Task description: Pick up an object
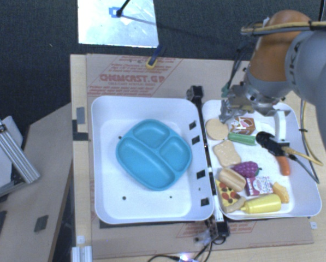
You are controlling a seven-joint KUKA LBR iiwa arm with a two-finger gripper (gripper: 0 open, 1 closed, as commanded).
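My gripper (228, 112) hangs low over the far left part of the right bin (310, 201). Just below it lie a round tan cookie (215, 129) and a small red-and-white snack packet (242, 125). Nothing shows between the gripper's tips. In front of these lie a green bean pod (242, 138), a bread slice (226, 153), purple grapes (248, 168), a hot dog (231, 178), a pizza slice (227, 193), a red carton (258, 185) and a yellow mustard bottle (260, 204).
A blue divided plate (153, 154) lies in the left bin (108, 119). A carrot (283, 165) and a white piece (280, 123) lie at the right side of the right bin. A black clip divider (202, 141) runs between the bins.
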